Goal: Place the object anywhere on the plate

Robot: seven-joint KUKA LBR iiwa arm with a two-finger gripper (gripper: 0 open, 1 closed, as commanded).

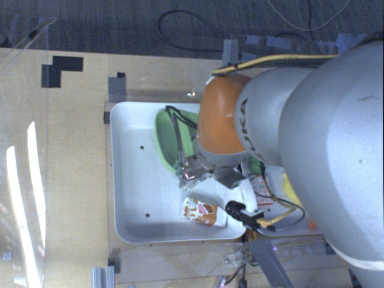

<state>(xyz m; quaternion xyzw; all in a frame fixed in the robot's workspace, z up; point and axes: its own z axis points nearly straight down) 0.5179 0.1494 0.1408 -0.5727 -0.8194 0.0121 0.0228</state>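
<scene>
Because the grey arm [300, 137] leans across the white bin [132, 179], it hides most of the green plate [168, 140]. Whether the gripper [193, 174] is wide or narrow, I cannot tell. 1 orange-printed packet [200, 211] lies on the bin floor, near the plate but off it.

The white bin [129, 179] is looking like smooth, slightly glossy plastic. Just left of the jaws, the green plate [167, 138] is showing a smooth plastic sheen. Below the jaws, the small printed packet [200, 211] is looking like glossy paper or foil. The bench [66, 161] is showing pale matt wood.
</scene>
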